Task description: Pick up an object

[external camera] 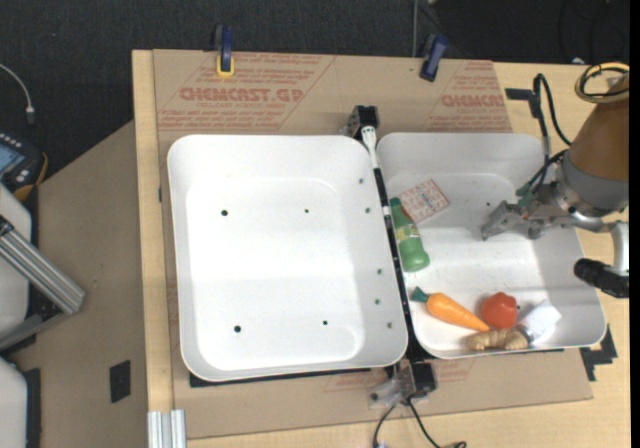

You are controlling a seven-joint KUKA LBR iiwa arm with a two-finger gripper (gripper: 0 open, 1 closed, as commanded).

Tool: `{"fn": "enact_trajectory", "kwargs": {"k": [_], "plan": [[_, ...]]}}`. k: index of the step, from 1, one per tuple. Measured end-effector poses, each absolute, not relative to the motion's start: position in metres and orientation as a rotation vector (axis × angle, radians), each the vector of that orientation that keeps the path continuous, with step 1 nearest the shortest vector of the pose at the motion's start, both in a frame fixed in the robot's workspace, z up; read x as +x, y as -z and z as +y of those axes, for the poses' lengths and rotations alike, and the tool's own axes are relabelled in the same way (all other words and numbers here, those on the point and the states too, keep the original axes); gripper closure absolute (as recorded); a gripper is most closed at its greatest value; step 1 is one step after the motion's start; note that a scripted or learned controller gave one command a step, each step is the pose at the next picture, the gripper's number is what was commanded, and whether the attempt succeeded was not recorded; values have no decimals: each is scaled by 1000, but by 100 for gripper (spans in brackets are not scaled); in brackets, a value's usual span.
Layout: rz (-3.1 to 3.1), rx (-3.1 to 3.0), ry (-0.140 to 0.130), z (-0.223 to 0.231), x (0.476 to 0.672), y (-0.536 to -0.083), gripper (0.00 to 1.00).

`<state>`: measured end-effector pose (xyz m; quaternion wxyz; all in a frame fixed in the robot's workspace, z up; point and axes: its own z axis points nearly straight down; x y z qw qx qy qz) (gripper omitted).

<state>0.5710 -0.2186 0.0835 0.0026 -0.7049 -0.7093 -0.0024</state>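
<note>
My gripper (508, 214) hangs over the right part of the right bin (470, 148), reaching in from the right, open with nothing between its fingers. Left of it, a green bottle (408, 239) lies along the bin's left wall. A small printed packet (425, 199) rests beside the bottle's top. Along the bin's front lie an orange carrot (450, 310), a red tomato (499, 309), a brown ginger-like root (498, 339) and a small white object (542, 322). All of these sit apart from the gripper.
The left bin (270, 256) stands beside the right one, with a black divider (385, 226) between them. Both rest on a cardboard sheet (300, 86) held by blue clamps (224, 51). Cables (540, 106) run near the right bin's far corner.
</note>
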Motion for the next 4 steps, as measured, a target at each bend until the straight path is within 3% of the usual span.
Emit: {"fn": "enact_trajectory", "kwargs": {"k": [1,2,3,4], "plan": [[-2219,-2215,5,-221,524,-85,0],[-2221,-2211,6,-219,564,-84,0],[-2218,-2218,1,-223,525,-97,0],[-2220,-2218,2,-222,527,-96,0]]}}
